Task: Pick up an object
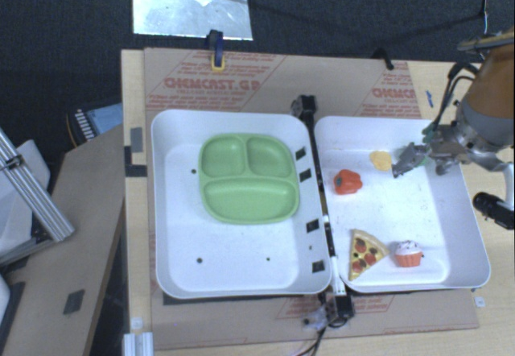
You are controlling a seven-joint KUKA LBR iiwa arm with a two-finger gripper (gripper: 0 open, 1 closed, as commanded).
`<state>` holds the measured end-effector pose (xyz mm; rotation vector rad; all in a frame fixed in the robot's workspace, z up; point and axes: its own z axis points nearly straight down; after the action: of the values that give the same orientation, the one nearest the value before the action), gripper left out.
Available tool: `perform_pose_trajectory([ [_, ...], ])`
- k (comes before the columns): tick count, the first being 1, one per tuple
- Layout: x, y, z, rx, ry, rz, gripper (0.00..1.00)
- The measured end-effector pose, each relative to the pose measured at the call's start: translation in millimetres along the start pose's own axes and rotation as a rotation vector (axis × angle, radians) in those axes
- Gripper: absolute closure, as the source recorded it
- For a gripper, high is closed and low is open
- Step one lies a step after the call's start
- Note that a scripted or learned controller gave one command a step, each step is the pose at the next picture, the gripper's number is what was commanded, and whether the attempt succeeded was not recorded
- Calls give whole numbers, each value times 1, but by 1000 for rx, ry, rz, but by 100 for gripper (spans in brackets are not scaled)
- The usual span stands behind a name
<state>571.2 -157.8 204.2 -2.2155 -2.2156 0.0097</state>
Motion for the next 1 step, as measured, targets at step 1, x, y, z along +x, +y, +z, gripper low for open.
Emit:
perform_pose_trajectory([
  [1,0,3,-6,-11,-2,-3,0],
])
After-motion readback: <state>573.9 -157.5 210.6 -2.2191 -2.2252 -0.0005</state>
